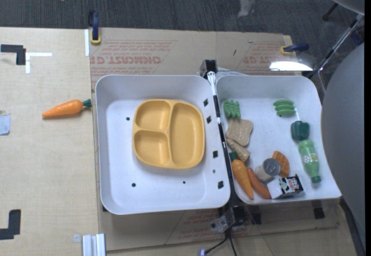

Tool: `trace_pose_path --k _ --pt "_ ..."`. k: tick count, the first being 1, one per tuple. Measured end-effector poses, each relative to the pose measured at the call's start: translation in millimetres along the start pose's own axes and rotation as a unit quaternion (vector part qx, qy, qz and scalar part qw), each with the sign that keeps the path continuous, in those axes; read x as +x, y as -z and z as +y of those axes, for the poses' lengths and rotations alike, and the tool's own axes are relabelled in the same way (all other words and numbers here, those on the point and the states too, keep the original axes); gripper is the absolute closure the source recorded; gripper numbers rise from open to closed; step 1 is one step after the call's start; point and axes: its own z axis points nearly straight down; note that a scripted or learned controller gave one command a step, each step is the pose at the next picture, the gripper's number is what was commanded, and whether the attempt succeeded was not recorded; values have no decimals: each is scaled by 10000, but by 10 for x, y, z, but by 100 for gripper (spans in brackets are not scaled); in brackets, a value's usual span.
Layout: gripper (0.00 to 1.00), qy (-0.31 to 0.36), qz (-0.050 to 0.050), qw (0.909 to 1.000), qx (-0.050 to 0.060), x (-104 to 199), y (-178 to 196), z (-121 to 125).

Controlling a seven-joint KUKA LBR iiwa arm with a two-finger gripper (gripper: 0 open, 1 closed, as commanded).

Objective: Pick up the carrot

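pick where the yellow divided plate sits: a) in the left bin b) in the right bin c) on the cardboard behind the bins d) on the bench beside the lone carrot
a, the yellow divided plate lies flat in the left bin, while the toy foods are piled in the right bin and the lone carrot lies on the bench outside both.

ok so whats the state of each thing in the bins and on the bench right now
carrot on the bench: lying flat, outside the bins
yellow divided plate: upright in the left bin, nothing on it
carrots in the right bin: lying side by side near the front edge
green bottle: lying on its side
bread slice: lying flat
small can: standing upright
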Motion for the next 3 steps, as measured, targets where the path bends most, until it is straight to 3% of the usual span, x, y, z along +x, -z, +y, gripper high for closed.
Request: trace_pose_path --k 1,2,3 --pt "0 -1110 5 9938 -4 24 -1 -99" --pt "0 -1214 6 9926 -12 -11 -1 19" --pt "100 -1246 30 9922 -21 -2 75 41"
